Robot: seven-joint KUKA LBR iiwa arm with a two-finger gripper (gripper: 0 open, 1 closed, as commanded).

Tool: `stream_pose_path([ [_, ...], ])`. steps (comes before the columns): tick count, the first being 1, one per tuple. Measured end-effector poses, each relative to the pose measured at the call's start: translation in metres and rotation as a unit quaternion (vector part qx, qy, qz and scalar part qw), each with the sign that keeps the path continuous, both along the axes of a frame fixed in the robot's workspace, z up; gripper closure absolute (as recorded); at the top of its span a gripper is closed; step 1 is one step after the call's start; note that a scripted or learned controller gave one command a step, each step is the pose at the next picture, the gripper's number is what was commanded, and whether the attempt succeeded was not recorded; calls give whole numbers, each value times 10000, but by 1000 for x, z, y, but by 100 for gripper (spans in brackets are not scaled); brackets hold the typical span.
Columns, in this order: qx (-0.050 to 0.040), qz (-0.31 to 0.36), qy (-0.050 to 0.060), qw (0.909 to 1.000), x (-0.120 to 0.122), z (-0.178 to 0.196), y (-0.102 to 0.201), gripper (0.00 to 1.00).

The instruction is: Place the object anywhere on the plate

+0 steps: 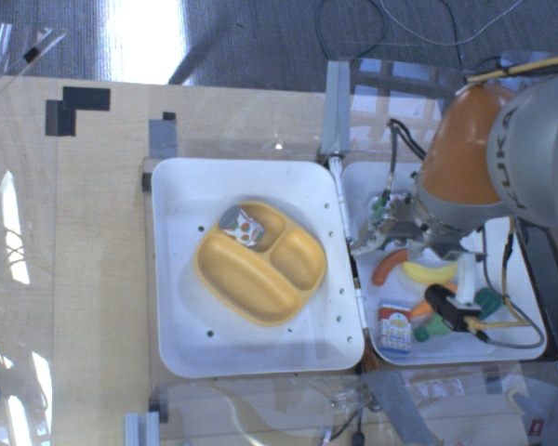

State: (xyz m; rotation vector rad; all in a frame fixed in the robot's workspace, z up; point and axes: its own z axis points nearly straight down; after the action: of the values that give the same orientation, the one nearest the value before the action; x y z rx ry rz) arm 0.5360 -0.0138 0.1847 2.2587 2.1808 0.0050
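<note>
A yellow divided plate (260,282) lies in the middle of the left bin (177,323). A small grey and white packet with red marks (243,226) rests in the plate's far-left compartment. My gripper (385,221) hangs over the far-left part of the right bin (530,347), below the grey arm and its orange band. It is apart from the plate, just right of the wall between the bins. The wrist hides much of what lies under it.
The right bin holds a red-orange sausage (389,266), a yellow banana (430,272), a small printed carton (395,328), a teal piece (488,300) and small orange and green bits (431,323). A metal post (336,110) stands behind the bins.
</note>
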Motion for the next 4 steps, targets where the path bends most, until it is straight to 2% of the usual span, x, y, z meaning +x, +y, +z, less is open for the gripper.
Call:
stream_pose_path([
  [1,3,-221,-12,9998,-48,72,60,0],
  [2,-8,1138,-55,9935,-47,162,87,0],
  [3,-2,-271,-15,9996,-48,133,47,0],
  [4,0,-912,8,9958,-49,49,25,0],
])
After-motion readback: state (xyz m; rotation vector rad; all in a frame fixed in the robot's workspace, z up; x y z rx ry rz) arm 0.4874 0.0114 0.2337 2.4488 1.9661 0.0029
